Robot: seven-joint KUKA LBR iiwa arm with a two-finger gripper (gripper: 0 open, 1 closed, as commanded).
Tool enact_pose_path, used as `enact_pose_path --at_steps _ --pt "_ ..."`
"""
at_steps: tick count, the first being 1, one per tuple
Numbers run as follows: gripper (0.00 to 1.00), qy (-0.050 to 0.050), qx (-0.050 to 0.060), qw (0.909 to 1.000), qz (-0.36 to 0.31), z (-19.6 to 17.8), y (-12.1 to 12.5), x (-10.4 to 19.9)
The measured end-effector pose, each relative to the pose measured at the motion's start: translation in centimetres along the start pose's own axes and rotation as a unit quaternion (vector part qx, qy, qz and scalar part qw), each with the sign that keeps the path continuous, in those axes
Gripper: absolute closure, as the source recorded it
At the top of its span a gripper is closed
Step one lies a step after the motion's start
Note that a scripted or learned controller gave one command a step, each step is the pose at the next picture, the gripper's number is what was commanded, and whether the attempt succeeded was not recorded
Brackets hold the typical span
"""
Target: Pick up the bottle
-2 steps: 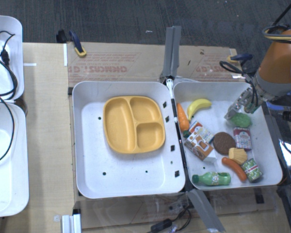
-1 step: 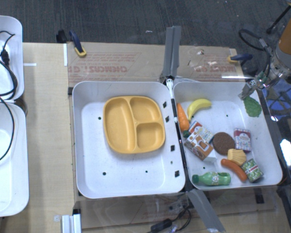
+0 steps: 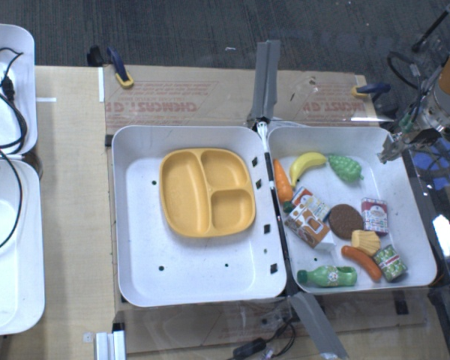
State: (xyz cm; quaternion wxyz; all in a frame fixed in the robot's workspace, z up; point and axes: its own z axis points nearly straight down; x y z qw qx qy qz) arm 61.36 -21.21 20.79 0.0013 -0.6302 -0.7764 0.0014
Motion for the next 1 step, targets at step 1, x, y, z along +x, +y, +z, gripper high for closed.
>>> enact_pose_path --at_steps 1 --pt "0.0 0.0 0.0 1.0 0.0 -0.01 0.01 0.02"
